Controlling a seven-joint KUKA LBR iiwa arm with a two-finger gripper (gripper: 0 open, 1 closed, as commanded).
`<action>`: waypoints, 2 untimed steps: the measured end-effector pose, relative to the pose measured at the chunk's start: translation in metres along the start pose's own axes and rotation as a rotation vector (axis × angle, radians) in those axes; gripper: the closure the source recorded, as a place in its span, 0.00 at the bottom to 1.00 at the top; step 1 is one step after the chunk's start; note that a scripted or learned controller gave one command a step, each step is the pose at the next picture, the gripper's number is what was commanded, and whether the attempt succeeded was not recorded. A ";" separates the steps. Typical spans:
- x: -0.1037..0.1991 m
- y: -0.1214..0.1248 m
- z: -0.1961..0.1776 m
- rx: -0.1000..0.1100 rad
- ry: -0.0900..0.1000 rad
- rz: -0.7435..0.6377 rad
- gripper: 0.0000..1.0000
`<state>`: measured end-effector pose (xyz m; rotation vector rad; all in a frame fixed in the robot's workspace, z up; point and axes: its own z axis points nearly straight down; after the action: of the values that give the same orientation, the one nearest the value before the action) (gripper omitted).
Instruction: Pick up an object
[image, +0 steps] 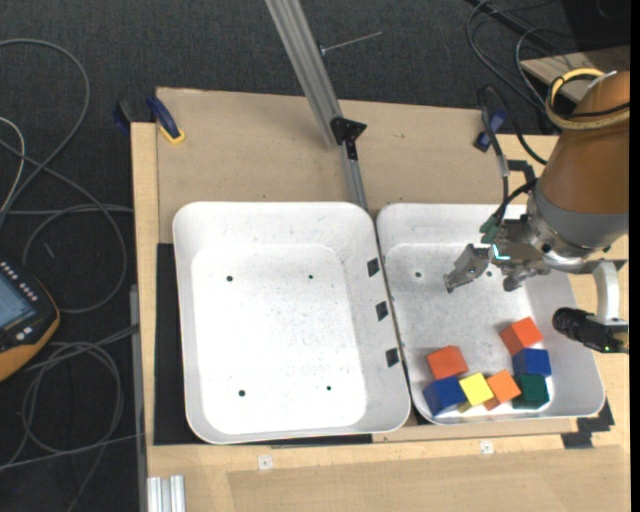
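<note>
Blocks (487, 377) lie clustered in the right bin's (420, 300) near corner, below and just right of the claw (487, 267), which hangs part open and empty; they look light, rigid, smooth, best pinched across flat opposite faces.

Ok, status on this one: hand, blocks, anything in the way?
Hand open, above right bin, holding nothing. Blocks clustered at near corner, untouched. Nothing between.

Wooden bench (300, 115) bears two white bins side by side: left bin (275, 225), right bin (430, 225).
</note>
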<state>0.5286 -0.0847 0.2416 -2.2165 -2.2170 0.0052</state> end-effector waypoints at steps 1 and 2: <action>0.000 0.000 -0.002 -0.005 -0.001 0.001 0.00; -0.006 0.007 0.046 0.000 0.000 0.001 0.00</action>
<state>0.5349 -0.0906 0.1958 -2.2181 -2.2158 0.0059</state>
